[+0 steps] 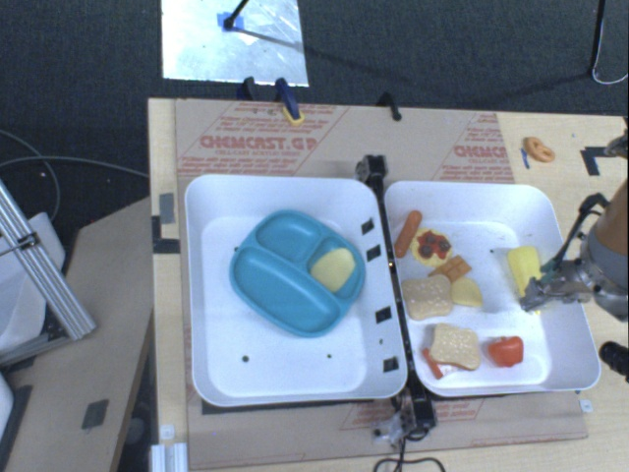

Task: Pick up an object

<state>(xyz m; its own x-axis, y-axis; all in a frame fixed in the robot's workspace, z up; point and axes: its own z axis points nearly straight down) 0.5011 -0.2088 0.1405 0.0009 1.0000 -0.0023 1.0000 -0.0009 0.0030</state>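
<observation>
Both white bins sat closest, the left holding a blue plate, the right scattered food. Whether the gripper was open could not be told; it hung just beside the yellow block. A good pick meant centring over that block before descending.

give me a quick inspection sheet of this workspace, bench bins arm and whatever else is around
surface: wooden bench under a printed cardboard sheet, bearing the left bin and right bin side by side
job's things: right bin holds a sausage, pizza slice, two bread slices, yellow block, red piece; left bin holds a blue divided plate with a yellow item in one compartment
clutter: small orange item on the bench
grippers: gripper low over the right bin, beside the yellow block; grasp unclear
cables: black cable at left
surroundings: dark carpet, foil sheet
</observation>
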